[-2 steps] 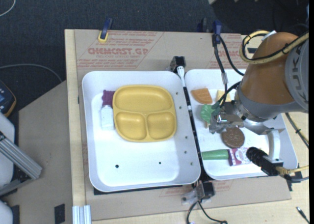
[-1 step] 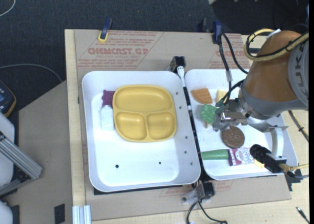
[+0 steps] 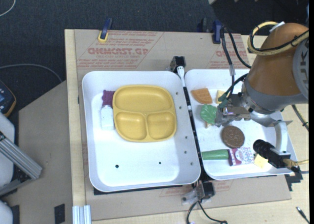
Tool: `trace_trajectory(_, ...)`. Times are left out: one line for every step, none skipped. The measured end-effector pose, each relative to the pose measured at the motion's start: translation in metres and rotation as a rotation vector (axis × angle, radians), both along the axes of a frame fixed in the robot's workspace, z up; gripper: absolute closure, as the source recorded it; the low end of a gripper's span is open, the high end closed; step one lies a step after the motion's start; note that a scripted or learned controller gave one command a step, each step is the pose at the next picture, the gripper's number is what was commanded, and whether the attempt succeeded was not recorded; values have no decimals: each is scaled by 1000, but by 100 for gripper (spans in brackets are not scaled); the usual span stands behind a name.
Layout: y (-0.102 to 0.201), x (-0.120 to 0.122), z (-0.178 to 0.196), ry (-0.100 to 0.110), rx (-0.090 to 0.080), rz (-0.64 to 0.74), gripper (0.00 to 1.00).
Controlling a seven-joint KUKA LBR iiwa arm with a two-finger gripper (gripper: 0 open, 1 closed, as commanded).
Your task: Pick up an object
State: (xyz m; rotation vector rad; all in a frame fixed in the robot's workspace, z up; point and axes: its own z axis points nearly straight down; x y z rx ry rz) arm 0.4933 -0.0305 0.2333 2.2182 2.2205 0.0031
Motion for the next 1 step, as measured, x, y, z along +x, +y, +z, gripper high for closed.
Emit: trace_trajectory(5,-5,1,4,2,1,100)
